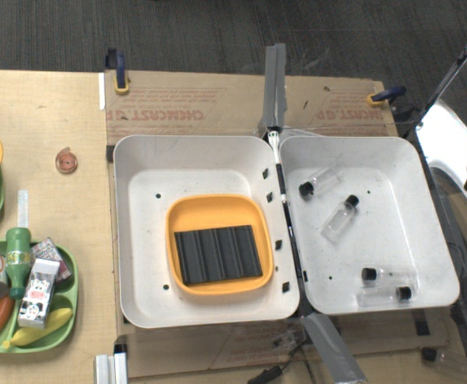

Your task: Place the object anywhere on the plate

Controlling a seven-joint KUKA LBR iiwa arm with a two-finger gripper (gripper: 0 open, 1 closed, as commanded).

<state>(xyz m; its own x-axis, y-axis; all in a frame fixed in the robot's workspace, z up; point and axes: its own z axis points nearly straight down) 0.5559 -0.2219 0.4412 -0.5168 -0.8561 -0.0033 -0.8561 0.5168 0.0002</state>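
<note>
While orange plate (217,208) sits in left bin (137,174), clear vials (339,218) lie in right bin (401,174); hand state: cannot tell.

- At the right edge, a small part of the arm (448,138) shows as a smooth, rounded, whitish-grey shell.
- Its surface looks glossy and plain, with no legible markings.
- A thin pale cable (456,69) slants above it.

"CHEMCYZT" in red, upside down, on the cardboard sheet (187,112) behind the bins (second print at right illegible)
</note>
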